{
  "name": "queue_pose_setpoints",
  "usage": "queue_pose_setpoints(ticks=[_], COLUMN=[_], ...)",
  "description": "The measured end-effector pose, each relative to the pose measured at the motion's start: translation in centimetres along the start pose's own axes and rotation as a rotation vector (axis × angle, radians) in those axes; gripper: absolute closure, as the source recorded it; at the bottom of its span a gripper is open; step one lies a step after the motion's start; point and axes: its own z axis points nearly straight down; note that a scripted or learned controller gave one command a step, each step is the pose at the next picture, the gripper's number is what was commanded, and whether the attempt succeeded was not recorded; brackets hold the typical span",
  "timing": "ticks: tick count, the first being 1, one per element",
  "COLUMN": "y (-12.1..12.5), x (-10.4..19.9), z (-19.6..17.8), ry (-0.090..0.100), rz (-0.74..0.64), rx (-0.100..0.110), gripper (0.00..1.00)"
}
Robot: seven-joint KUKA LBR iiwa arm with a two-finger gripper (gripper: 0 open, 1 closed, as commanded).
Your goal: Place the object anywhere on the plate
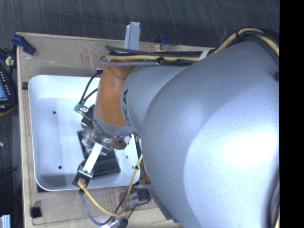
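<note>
White bin (42, 122), arm (209, 137) reaching over, hand (97, 144) lowered inside

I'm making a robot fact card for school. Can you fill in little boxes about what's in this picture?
robot arm: grey arm with an orange band, reaching in from the right
gripper: gripper low over the left bin
bin: white bin, shallow, with small dark dots on its floor
under the gripper: a dark flat thing, too hidden to name
cable: yellow cable looping below the bin
</note>
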Motion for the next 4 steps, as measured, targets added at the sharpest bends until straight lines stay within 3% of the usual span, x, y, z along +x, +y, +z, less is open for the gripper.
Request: queue_pose_setpoints(ticks=[1, 2, 3, 4], y=[5.4, 1.1, 2.0, 12.3], x=[-6.9, 1.8, 9.9, 6.0], z=[-11.1, -8.5, -0.6, 0.6], ry=[0.005, 0.0, -0.001, 0.001], rz=[0.0, 0.024, 0.15, 0.459], rx=[-0.004, -0.002, -0.001, -0.005], gripper=[1.0, 1.0, 1.0, 1.0])
